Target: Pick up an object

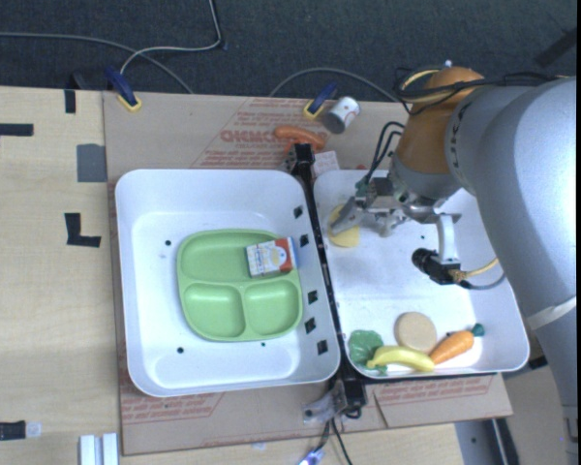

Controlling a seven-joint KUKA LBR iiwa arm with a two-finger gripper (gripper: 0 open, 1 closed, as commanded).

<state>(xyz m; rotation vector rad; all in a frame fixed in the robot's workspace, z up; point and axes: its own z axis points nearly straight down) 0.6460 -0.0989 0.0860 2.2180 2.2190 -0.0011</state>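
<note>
Pale yellow piece point(346, 236) lies just beside the gripper point(353, 216), right bin point(494, 303).

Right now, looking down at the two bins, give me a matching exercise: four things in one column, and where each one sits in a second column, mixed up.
Things:
1. small carton
2. carrot
3. pale yellow piece
4. green tray

Places:
A. right bin, near corner
B. lying in the left bin
C. on the green tray's upper right section
D. right bin, by the divider, under the gripper

Pairs: 1-C, 2-A, 3-D, 4-B
</note>
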